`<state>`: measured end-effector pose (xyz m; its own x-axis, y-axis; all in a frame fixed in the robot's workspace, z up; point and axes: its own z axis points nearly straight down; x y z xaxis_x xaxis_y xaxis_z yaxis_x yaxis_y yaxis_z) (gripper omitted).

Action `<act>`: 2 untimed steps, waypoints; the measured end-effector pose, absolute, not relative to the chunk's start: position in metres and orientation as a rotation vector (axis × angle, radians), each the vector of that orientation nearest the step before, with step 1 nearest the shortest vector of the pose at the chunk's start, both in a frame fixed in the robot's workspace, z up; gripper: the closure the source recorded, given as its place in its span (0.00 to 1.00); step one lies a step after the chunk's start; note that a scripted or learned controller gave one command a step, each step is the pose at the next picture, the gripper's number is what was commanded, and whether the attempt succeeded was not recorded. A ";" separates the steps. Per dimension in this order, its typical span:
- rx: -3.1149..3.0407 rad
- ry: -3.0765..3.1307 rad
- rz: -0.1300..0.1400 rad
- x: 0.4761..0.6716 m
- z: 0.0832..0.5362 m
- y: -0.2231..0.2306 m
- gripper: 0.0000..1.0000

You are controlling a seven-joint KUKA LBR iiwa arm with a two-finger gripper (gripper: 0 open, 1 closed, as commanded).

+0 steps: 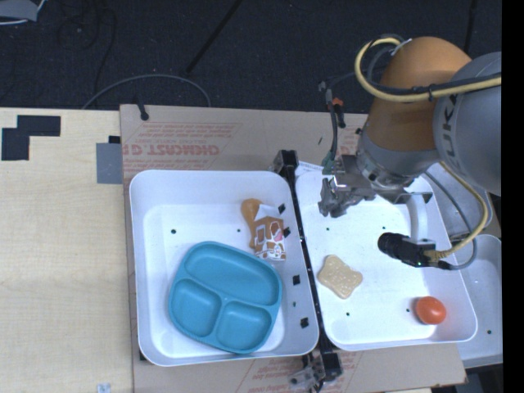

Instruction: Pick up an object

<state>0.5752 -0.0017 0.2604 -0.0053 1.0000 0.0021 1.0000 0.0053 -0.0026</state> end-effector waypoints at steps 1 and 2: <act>-2.212 -2.223 0.006 0.574 0.242 0.054 1.00; -2.214 -2.225 0.002 0.581 0.242 0.100 1.00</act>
